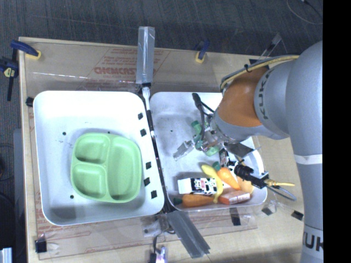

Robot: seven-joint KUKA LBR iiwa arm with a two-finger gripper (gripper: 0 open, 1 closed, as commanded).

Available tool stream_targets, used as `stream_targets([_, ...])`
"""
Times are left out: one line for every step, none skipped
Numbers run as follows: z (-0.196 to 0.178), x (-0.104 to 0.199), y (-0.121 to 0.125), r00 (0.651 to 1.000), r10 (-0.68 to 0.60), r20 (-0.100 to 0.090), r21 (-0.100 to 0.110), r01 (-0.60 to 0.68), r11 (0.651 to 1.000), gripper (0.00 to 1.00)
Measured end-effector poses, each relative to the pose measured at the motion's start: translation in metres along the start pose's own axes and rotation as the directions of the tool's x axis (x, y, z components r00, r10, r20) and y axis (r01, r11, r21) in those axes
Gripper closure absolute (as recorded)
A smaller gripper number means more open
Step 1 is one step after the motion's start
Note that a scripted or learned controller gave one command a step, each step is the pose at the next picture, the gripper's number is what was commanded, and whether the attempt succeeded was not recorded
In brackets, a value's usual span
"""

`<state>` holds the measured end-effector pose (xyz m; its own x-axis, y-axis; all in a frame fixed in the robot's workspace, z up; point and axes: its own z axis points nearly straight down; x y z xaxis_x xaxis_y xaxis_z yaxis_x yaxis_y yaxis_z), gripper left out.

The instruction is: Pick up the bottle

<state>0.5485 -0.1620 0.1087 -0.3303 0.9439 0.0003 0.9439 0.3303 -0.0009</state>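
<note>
The grey arm (pixel 304 119) wears an orange band (pixel 240 103), dark KUKA lettering, and black cables.

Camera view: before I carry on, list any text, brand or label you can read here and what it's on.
"KUKA", white letters running up the grey arm, partly cut off.
"KU", on the arm's lower section at the frame's bottom edge, the rest cut off.
Red print on the bench sheet behind the bins: large letters, too blurred to read.
Black-and-white label on the small carton in the right bin: too small to read.
</note>
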Motion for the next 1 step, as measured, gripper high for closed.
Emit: stream_targets([0.0075, -0.0564, 0.0158, 0.998, -0.065, 0.000, 0.000, 0.065, 0.998, 0.00])
